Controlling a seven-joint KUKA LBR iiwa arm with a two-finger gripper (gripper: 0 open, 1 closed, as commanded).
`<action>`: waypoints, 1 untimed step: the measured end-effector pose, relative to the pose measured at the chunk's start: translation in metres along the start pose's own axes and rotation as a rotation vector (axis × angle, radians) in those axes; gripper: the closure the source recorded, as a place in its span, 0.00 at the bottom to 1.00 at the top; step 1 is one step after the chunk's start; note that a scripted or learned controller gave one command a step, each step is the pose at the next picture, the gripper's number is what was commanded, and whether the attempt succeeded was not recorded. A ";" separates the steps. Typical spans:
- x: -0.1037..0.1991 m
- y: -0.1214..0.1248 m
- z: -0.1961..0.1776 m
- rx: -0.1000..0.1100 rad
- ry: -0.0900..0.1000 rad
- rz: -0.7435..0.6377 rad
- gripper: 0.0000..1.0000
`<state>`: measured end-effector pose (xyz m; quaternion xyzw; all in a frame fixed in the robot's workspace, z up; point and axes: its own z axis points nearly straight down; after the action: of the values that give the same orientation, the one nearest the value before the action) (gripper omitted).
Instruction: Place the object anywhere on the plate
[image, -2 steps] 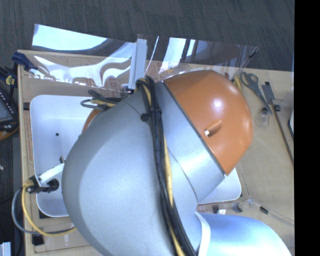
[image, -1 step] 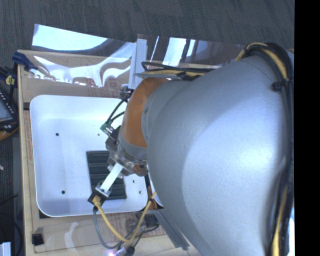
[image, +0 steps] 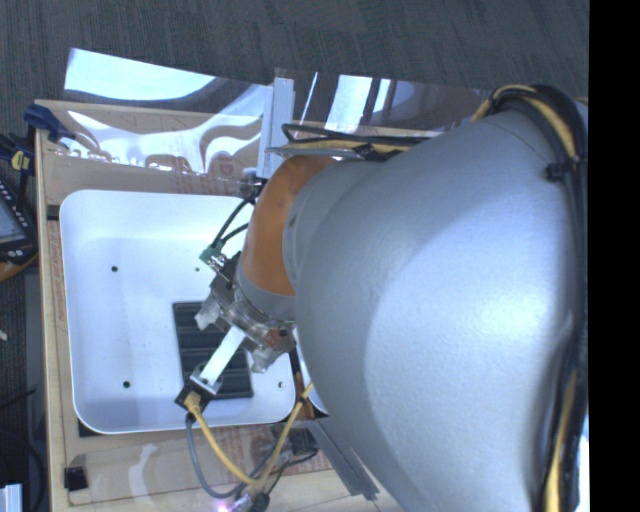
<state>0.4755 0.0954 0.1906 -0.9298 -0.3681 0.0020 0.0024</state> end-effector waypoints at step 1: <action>0.000 0.000 0.000 0.000 0.000 0.000 0.00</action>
<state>0.4755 0.0954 0.1906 -0.9298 -0.3681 0.0020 0.0025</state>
